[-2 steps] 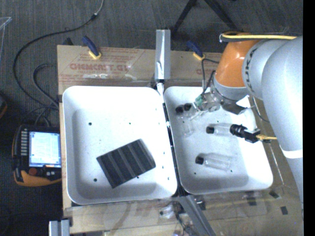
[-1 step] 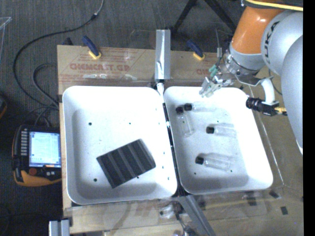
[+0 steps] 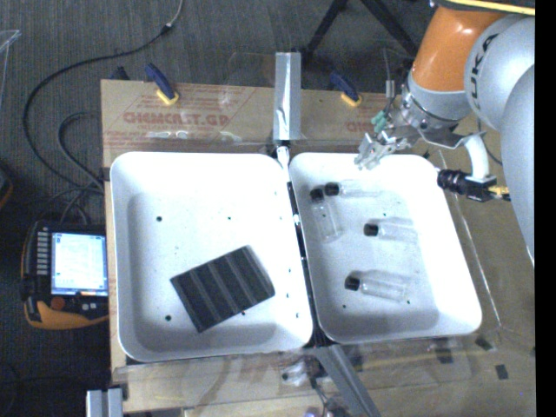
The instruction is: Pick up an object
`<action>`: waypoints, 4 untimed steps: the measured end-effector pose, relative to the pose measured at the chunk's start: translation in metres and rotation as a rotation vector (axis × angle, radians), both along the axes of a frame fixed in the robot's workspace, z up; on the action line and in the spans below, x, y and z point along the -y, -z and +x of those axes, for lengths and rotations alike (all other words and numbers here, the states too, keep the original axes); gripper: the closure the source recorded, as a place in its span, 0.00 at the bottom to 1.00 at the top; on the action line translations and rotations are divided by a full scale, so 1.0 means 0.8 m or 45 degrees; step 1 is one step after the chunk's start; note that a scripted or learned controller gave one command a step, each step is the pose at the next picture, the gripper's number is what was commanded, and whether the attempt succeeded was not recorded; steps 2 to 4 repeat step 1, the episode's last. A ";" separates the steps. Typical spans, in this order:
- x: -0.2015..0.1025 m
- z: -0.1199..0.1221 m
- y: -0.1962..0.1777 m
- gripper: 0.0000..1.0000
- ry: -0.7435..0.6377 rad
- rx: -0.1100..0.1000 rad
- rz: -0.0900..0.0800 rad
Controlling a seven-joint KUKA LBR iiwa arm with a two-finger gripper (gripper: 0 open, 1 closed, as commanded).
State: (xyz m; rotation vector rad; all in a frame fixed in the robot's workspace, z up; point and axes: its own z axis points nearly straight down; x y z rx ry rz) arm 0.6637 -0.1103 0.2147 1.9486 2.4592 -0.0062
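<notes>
Legible text, 2 items:

1. Arm (image 3: 499, 68): black caps "KU…" on grey housing just below the orange band; rest of word cut off by curve of the housing. Reads vertically.

2. Cardboard sheet (image 3: 187, 115) under and behind the left bin (image 3: 126, 233): faded red print in a line parallel to the bin's far rim. Approx. "CHEM…LT…"; letters too blurred to confirm.

Handheld pendant (image 3: 68, 276), left of the left bin: lit screen, contents unreadable.
</notes>
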 end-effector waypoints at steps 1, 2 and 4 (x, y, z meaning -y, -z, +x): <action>0.000 0.000 0.000 0.00 0.000 -0.001 -0.001; 0.000 0.000 0.000 0.00 0.000 -0.001 -0.001; 0.000 0.000 0.000 0.00 0.000 -0.001 -0.001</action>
